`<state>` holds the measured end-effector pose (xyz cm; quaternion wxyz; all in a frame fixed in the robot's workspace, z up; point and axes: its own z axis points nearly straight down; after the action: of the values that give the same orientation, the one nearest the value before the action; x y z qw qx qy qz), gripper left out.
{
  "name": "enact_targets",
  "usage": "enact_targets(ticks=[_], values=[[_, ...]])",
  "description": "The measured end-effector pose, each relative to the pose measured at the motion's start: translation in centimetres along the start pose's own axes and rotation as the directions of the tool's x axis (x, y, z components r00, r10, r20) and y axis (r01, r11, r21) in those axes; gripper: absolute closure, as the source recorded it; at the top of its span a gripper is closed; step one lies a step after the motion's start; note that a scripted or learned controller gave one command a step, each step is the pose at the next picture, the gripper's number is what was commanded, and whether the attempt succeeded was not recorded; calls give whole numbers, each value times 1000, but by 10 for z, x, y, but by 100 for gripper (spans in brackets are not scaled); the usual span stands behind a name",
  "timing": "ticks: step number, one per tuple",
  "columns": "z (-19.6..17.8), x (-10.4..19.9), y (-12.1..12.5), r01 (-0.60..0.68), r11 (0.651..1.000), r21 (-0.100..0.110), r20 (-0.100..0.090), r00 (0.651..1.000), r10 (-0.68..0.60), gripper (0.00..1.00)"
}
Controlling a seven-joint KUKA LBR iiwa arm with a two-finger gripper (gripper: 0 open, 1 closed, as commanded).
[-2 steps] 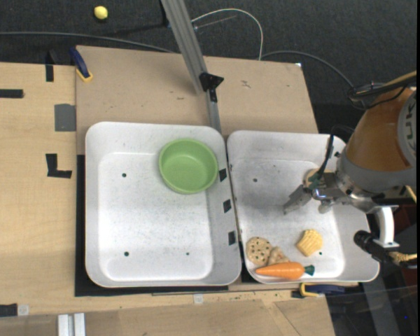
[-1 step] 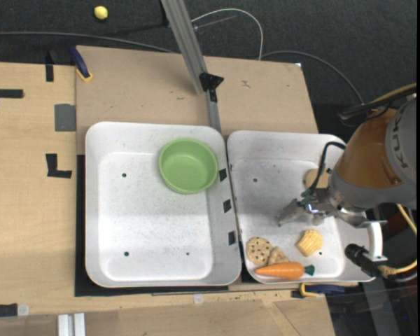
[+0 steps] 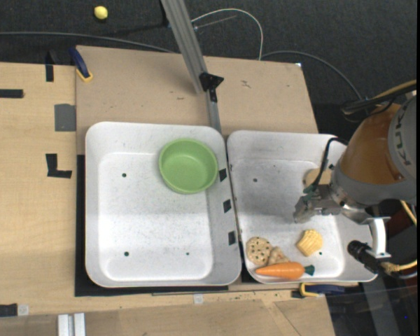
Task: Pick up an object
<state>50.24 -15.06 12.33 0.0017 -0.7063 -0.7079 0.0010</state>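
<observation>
In the right bin point(image 3: 266, 152) lie a yellow corn-like piece point(image 3: 309, 243), a round cookie point(image 3: 257, 249) with a smaller tan piece beside it, and an orange carrot point(image 3: 283, 271) along the front wall. My gripper point(image 3: 306, 211) hangs low over the right bin, just above and left of the yellow piece. A pale object point(image 3: 313, 179) peeks out behind the wrist. The arm's grey and orange body covers the bin's right side.
The left bin point(image 3: 112, 208) holds a green bowl point(image 3: 188, 165) at its back right corner. A grey pole point(image 3: 185, 33) rises from the bins' divider at the back. Cables loop behind the bins. A small yellow ball point(image 3: 101, 12) lies far off at the back.
</observation>
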Motion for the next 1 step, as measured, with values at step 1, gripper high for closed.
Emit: enact_targets(ticks=[1], values=[[-59,7,6,0,1000,-8,2,1000,0,100]])
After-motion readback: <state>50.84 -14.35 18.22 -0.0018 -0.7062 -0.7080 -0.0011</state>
